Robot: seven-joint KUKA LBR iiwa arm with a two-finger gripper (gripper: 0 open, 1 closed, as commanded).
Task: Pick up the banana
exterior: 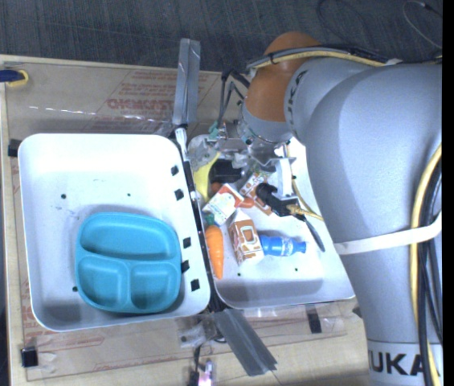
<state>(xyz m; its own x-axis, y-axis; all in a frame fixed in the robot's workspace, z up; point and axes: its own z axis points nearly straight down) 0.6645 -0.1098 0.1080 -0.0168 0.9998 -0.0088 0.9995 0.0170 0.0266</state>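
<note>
Banana (pixel 202 175), seemingly one, lies beside one carrot (pixel 215 251).

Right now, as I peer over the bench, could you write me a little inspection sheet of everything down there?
Surface: brown bench board bearing two shallow white bins, left bin and right bin.
Job's things: yellow banana at the right bin's far left corner, partly hidden.
Clutter: blue three-compartment plastic tray in the left bin; orange carrot, small orange-and-white carton and blue-capped bottle in the right bin.
Grippers: gripper low over the pile beside the banana; whether it touches or holds anything cannot be told.
Cables: yellow cable along the grey arm.
Surroundings: dark carpet floor; blue clamp at the bench corner.
</note>
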